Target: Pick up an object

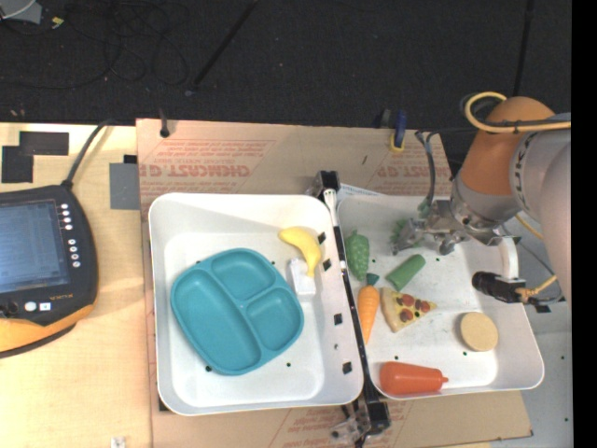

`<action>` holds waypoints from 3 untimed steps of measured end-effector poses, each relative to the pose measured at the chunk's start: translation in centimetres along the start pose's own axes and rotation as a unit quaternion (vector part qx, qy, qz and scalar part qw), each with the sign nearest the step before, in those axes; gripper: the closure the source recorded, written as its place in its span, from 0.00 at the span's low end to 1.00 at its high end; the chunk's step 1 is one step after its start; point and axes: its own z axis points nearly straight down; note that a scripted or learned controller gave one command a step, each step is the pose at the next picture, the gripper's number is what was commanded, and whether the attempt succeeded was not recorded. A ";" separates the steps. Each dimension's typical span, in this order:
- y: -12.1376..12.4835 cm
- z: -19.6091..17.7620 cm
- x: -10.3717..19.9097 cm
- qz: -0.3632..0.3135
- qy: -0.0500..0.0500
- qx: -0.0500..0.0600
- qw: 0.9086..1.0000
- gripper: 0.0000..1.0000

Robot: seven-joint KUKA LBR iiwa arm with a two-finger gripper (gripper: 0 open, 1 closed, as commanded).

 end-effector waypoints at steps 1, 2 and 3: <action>0.0 0.0 0.0 0.000 0.000 0.000 1.000 0.00; 0.0 0.0 -0.6 0.001 0.000 -0.001 1.000 0.00; 0.0 0.0 -0.6 0.001 0.000 -0.001 1.000 0.00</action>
